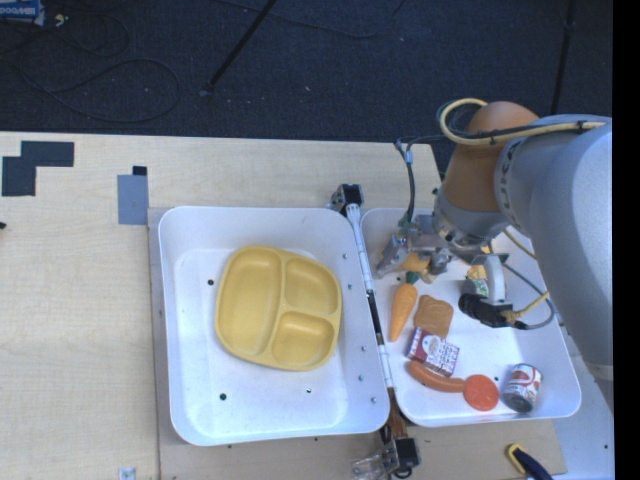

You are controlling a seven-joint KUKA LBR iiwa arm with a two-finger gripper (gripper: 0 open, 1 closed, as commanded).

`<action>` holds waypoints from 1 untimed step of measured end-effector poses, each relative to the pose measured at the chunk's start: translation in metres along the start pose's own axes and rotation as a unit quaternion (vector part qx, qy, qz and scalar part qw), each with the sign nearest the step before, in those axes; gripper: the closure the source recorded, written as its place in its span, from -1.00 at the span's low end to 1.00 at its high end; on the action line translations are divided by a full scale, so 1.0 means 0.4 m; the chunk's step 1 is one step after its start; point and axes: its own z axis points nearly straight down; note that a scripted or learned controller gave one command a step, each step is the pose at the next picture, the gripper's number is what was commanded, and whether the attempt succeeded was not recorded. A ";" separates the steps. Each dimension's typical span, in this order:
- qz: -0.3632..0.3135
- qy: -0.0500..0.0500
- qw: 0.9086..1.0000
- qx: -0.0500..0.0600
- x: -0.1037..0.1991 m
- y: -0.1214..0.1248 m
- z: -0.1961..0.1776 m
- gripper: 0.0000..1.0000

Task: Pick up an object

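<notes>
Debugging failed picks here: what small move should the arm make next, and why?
Probably lower the claw slightly toward the orange plastic carrot: it sits in the right white bin just above the carrot's top end, with nothing visibly between its fingers.

The bench [70,318] looks like pale matt wood with a faint grain. Both bins, the left [190,408] and the right [545,393], look like smooth white plastic with a soft sheen. The yellow divided tray [278,306] is smooth, slightly glossy plastic. The can [521,386] looks like shiny metal. The carrot [402,308] seems matt plastic. The arm [560,208] has a smooth grey casing.
</notes>
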 end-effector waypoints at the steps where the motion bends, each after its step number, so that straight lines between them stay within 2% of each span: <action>1: 0.000 -0.001 1.000 0.000 0.003 0.000 0.000 -1.00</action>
